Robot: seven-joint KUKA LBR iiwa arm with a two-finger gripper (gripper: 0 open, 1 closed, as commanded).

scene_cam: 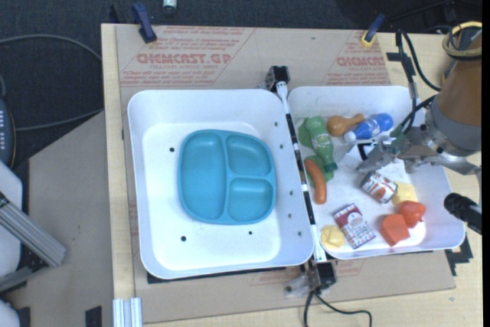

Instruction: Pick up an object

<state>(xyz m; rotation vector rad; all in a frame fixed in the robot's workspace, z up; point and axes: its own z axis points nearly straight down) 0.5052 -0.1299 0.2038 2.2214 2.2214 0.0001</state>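
The right bin [348, 97] holds several small objects. Along its left side lie a green toy [311, 129], a green bottle [325, 151] and an orange carrot-like piece [315, 179]. At the back lie a tan pear-shaped piece [344, 123] and a blue-capped bottle [373, 126]. A small red-and-white can [379, 186] lies mid-bin. My gripper [380, 153] hangs just above and behind that can, beside the blue bottle. Nothing is visibly held. Near the front are a red-and-white box [353, 224], a yellow piece [331, 238] and a red block [394, 229].
The left bin [153, 241] carries a blue divided plate [227, 176]. A yellow piece [406, 194] and a red-orange piece [414, 212] sit at the right bin's right side. The grey arm with its orange band [463, 99] crosses the right rim.
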